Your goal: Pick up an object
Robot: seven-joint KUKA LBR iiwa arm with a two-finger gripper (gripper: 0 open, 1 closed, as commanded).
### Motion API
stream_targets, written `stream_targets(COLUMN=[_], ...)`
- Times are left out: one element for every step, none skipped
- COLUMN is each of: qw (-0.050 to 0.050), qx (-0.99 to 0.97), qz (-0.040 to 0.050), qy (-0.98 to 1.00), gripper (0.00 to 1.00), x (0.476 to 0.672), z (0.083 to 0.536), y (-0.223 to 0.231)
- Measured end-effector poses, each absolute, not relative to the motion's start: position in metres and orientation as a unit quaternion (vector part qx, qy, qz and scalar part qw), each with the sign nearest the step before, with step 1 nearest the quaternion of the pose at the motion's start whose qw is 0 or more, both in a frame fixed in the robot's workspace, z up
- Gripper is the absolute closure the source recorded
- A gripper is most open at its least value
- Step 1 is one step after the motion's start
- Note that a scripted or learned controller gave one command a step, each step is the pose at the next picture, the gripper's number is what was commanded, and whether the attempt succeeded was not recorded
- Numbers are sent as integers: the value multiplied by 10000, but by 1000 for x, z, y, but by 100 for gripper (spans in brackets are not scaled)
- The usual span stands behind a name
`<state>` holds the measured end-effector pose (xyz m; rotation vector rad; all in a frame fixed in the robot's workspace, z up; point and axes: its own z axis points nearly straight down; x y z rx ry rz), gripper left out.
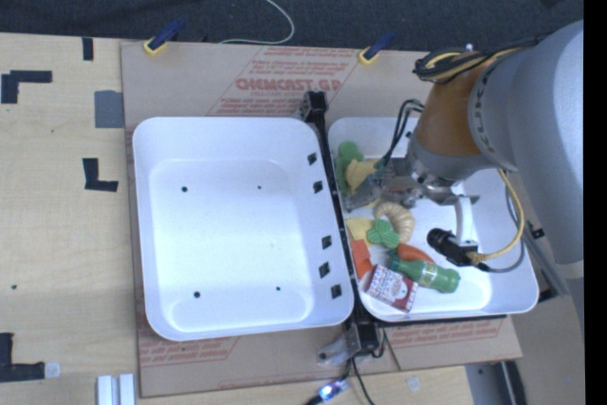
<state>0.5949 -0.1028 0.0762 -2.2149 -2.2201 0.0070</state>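
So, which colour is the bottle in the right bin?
Green, seen in the camera view: the bottle lies near the bin's front.

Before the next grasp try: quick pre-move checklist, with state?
1. Gripper down in the right bin, among the objects: ok.
2. Finger state: cannot tell, the wrist hides it.
3. Object held: cannot tell.
4. Targets in reach: ok; croissant, green bottle and red packet lie close by.
5. Clutter: not ok; objects crowd and touch along the bin's left side.
6. Left bin wall apart from the arm: ok.
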Motion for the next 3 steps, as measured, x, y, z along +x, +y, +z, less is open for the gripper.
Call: stream_targets(qw=[-46, -46, -4], qx=[-7042, -7045, -7059], qz=[-49, -47, 13], qy=[-7099, -7097, -7083], gripper=[0, 0, 100], x=[639, 671, 668], z=[207, 310, 312], y=[-53, -7, -10])
